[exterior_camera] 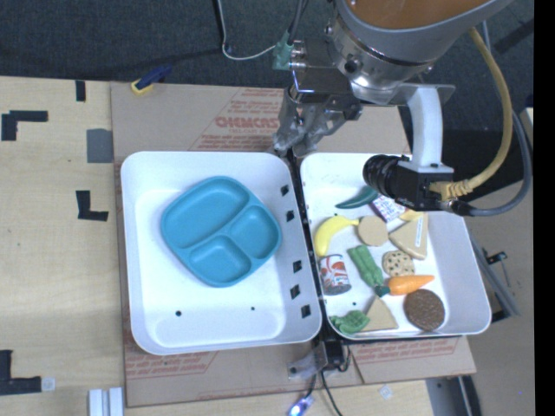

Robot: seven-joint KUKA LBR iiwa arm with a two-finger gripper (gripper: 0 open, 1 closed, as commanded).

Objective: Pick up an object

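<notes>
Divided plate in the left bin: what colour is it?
Light blue divided plate, clearest in the camera view.

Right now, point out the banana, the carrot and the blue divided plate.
banana (pixel 333 231): camera view, middle of its curve.
carrot (pixel 409 283): camera view, middle of its orange body.
blue divided plate (pixel 220 230): camera view, central ridge.

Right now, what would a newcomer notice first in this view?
Probably the blue plate, alone in the left bin. Next, the heap of toy food in the right bin: a banana, a carrot, a brown cookie. Then the gripper over the bins' far edge.
</notes>
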